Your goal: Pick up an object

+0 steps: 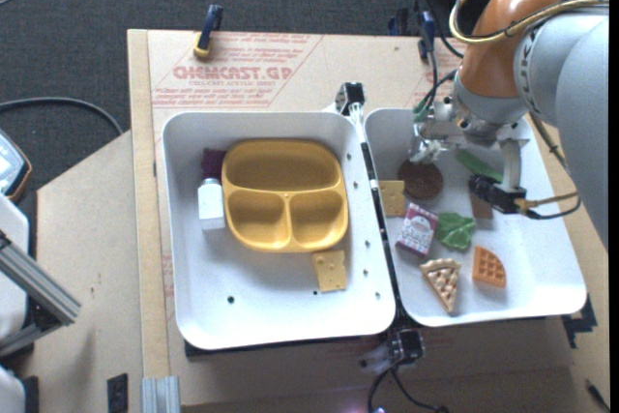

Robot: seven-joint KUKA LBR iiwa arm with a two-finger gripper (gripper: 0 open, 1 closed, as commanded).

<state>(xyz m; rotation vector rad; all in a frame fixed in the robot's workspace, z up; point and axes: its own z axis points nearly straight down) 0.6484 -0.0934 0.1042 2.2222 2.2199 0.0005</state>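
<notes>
- Table [242,73]: brown sheet with red print, carrying 2 shallow white bins side by side.
- Left bin [193,295], centre of the frame: 1 yellow divided tray [285,193] with 3 compartments; 1 small white bottle [211,205] touching the tray's left edge; 1 dark purple item [213,160] just above the bottle, partly hidden by the tray; 1 yellow cheese slice [331,272] just below the tray's lower right corner.
- Right bin [542,276], right of the frame: 1 second cheese slice [392,198] against the left wall; 1 round brown cookie [422,180]; 1 red-and-white packet [417,231]; 1 green leaf piece [455,229]; 1 pizza slice [443,281]; 1 orange waffle [489,268]; 1 green strip [479,163] under the arm.
- Arm [571,44]: grey with orange band, entering from the upper right.
- Tool [426,150]: low over the upper part of the right bin, just above the cookie; cannot tell whether it is released or clenched, nor whether anything is grasped.
</notes>
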